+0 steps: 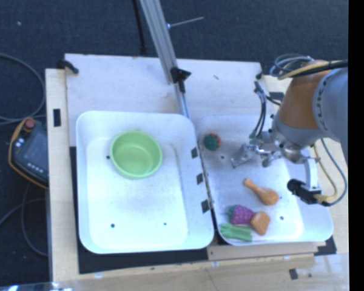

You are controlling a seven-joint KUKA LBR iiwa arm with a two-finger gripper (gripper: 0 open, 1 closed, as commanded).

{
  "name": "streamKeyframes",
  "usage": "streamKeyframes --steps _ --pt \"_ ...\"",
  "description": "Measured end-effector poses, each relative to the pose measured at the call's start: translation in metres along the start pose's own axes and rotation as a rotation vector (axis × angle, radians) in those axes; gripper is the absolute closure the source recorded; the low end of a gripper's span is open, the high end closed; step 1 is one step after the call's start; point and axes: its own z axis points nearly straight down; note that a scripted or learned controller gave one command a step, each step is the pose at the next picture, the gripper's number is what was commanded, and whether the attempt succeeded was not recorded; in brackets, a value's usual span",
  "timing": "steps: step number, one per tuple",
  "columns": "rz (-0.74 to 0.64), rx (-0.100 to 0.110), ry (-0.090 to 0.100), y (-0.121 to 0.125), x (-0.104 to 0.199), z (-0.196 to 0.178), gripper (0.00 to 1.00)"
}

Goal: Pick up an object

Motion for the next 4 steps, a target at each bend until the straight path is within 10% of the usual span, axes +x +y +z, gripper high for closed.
streamKeyframes --steps 1,3,4 --pt "0.004 -0.008 0.001 0.002 0.0 -0.014 1.0" --pt "-0.005 -0.006 0.003 0.013 -0.004 -0.075 1.0" --pt "-0.009 -0.007 0.004 0.029 0.048 -0.093 1.0"
